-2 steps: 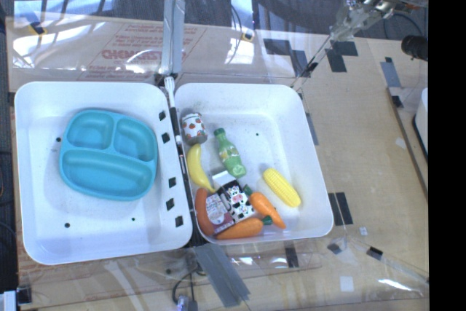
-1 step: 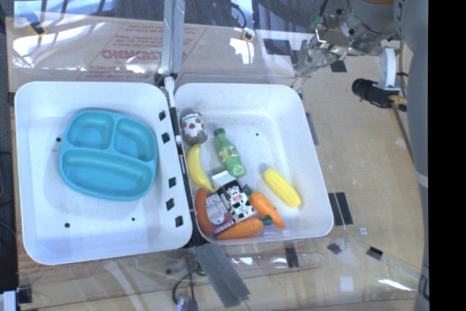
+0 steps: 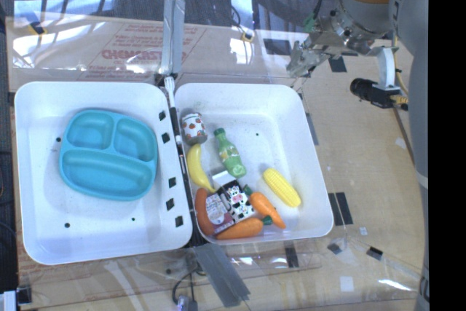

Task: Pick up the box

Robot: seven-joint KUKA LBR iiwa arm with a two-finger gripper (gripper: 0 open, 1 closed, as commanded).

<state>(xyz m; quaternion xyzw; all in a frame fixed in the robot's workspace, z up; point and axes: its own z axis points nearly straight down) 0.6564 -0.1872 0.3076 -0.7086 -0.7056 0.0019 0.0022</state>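
Up at the far right, the gripper (image 3: 300, 63) hangs beyond the far rim of the right bin (image 3: 309, 156); how its claw stands I cannot tell; the box (image 3: 235, 200), printed with a cow, lies at the near side of that bin, touching two carrots (image 3: 251, 218); a banana (image 3: 196, 167), green bottle (image 3: 229, 154) and corn (image 3: 281, 188) lie nearby; the left bin (image 3: 29, 178) holds a blue tray (image 3: 108, 154).

Tabletop (image 3: 364, 156): tan board surface, dark tape marks scattered on its right part.
Left bin (image 3: 29, 178): white, shallow, sits directly on the tabletop.
Right bin (image 3: 309, 149): white, shallow, touching the left bin's side.
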